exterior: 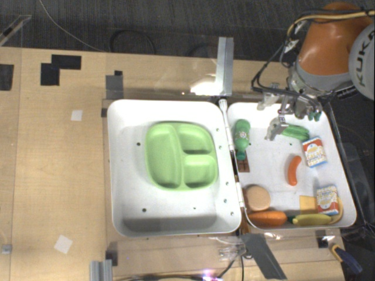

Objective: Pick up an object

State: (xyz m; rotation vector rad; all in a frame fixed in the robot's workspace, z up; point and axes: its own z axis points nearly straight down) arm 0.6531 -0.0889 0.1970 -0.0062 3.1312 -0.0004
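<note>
The gripper (pixel 280 123) hangs over the far edge of the right bin (pixel 345 174), just above the left end of a green pickle-like object (pixel 295 132) that lies near the bin's far right corner; whether it is released or clenched I cannot tell from this slant. To take this piece well, I judge it should centre over the green body rather than its tip, turn to span the narrow width, and drop straight down, staying clear of the small carton (pixel 314 152) just beside it and the bin's far wall
</note>
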